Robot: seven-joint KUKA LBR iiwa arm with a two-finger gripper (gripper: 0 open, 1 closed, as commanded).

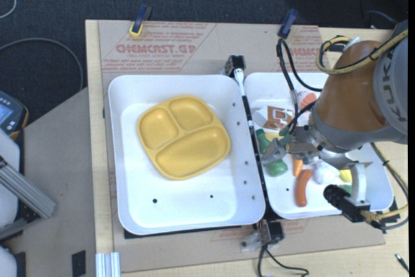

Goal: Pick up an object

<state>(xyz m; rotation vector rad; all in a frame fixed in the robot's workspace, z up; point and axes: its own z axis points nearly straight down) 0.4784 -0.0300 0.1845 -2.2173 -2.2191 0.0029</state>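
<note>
Pincer (287, 147), grey metal, hung low in the right bin (382, 194) under the bulky orange-banded arm (350, 97); could not tell whether open or closed, the tips lost among clutter and shadow. Found the pickable things packed around it: a glossy green lump (277, 168) just beside it, a slim orange stick (297, 167), a smooth reddish sausage shape (301, 190) lying free on the bin floor, a white piece (322, 173) and a yellow piece (347, 175) half hidden by the wrist. Saw nothing clearly gripped. Made out an orange-and-white printed card (279, 117) farther back, partly covered by cables. Noted in the left bin (123, 139) a matte yellow plastic plate (185, 137), rounded, split into three compartments, fully visible.
</note>
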